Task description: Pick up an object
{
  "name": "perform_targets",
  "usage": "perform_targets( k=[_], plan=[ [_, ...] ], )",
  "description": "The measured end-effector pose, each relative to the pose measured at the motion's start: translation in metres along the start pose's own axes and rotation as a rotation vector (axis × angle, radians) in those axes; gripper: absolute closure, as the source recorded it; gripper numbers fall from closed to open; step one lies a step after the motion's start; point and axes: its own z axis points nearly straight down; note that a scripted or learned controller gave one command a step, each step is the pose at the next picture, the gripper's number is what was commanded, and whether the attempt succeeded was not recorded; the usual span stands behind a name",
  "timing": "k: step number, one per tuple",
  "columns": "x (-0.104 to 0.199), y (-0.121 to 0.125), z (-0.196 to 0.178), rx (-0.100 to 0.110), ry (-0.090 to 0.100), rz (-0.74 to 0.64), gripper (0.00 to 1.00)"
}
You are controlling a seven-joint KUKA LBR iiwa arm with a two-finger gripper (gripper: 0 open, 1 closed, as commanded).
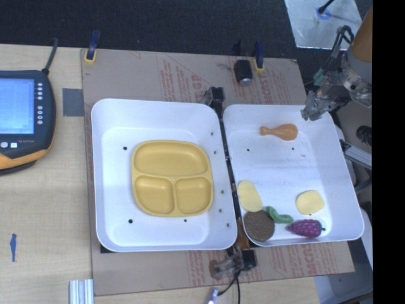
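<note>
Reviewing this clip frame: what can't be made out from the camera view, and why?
- Pincer: small and blurred at the right bin's far right corner, so its finger state is unreadable.
- Arm: cut off by the right edge, leaving just the wrist section.
- Green piece: partly tucked behind the brown disc; its full shape is unclear.
- Handheld screen: cut by the left edge; its text is too small.

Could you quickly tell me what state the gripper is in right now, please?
Gripper: at the right bin's far right corner, nothing seen in it; open or shut cannot be told.
</note>
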Motion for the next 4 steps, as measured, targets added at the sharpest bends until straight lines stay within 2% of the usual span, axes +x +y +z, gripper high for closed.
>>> perform_targets(
  k=[1, 2, 3, 4],
  plan=[
    [0.035, 0.028, 0.098, 0.003, 0.0, -0.001, 0.0],
    [-0.009, 0.028, 0.142, 0.003, 0.0, 0.0, 0.0],
    [0.059, 0.012, 0.164, 0.001, 0.0, -0.002, 0.0],
    [-0.012, 0.022, 0.072, -0.003, -0.001, 0.002, 0.0]
  ],
)
